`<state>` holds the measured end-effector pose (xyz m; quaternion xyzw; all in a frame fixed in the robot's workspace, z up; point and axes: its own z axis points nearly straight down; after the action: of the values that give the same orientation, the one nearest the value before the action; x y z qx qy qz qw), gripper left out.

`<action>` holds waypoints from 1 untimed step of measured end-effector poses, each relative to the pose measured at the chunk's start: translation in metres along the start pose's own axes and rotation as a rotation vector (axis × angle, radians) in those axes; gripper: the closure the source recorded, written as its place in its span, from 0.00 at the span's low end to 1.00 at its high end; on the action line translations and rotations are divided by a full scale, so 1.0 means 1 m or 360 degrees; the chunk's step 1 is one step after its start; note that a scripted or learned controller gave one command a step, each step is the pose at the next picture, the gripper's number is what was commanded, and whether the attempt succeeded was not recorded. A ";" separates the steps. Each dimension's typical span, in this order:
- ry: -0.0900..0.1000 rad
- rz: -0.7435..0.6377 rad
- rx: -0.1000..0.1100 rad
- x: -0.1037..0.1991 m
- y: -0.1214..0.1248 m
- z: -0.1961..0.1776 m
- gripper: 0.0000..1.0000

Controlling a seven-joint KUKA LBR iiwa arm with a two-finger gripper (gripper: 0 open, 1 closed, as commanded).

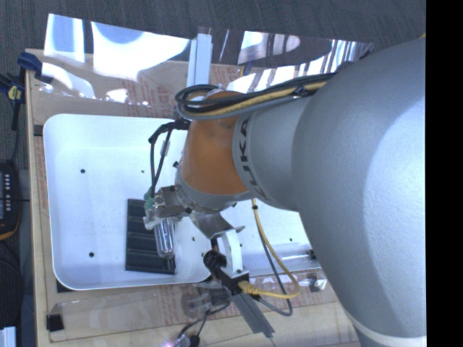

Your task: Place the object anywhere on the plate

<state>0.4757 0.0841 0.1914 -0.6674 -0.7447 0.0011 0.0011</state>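
A dark ribbed rectangular slab (141,237) lies flat near the front of the left white bin (79,194). My gripper (165,243) hangs over the slab's right half, pointing down at it; whether it touches the slab I cannot tell. The grey arm with its orange band (210,157) covers the middle of the view and hides the bin's right side. I cannot make out any separate object near the gripper.
The arm's large grey body (347,179) hides nearly all of the right bin. Black and yellow cables (268,255) hang by the wrist. The left bin's bare white floor stretches left and behind the slab. The wooden bench edge (108,306) runs along the front.
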 end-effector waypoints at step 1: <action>0.0002 0.0390 -0.0003 0.062 0.008 0.099 1.00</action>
<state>0.4764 0.1465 0.0920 -0.7533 -0.6577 0.0001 0.0006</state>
